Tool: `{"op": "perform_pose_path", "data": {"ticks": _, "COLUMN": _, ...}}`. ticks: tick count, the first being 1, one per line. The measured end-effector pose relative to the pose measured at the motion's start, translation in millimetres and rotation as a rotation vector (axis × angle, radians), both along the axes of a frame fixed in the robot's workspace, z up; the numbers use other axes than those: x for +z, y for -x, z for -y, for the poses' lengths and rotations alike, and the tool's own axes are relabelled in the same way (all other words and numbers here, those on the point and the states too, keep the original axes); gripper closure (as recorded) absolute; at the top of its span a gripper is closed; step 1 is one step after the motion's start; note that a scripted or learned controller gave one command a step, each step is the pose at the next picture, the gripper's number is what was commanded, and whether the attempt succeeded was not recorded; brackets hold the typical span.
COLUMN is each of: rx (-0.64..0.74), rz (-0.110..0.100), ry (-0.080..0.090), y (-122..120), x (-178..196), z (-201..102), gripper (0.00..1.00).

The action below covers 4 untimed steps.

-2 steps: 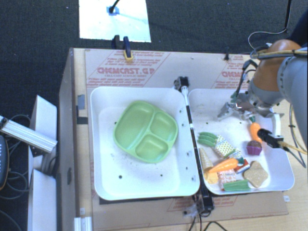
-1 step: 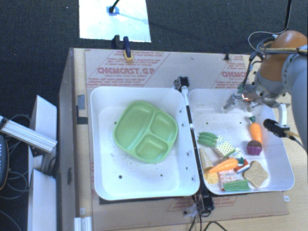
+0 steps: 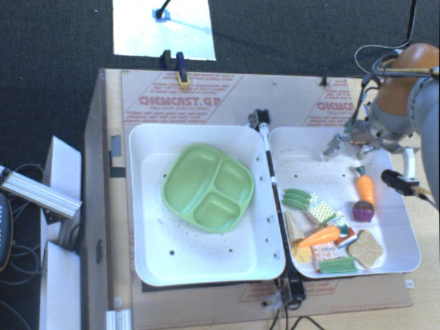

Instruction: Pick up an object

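— Is anything showing print you can read?
— The protective sheet [image 3: 227,91] lying under the two white bins is carrying red lettering. Behind the left bin [image 3: 137,184], "CHEMCAST GP" is standing out in large capitals at [image 3: 180,102], with rows of small red print running above and below it, too fine to make out.
— And further along the sheet?
— Behind the right bin [image 3: 412,253] the same "CHEMCAST" mark is repeating at [image 3: 335,106], with the arm cutting off its end. More red print is peeking out in front of the left bin, too blurred to read.
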<state>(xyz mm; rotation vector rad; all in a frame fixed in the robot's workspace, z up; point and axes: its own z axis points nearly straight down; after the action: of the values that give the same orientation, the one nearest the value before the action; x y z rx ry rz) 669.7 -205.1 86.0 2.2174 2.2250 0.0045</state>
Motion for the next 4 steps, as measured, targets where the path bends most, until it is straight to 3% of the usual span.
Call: {"op": "perform_pose_path", "data": {"ticks": 4, "rx": 0.002, "rz": -0.001, "ry": 0.001, "y": 0.0, "x": -0.4, "z": -0.3, "gripper": 0.0}}
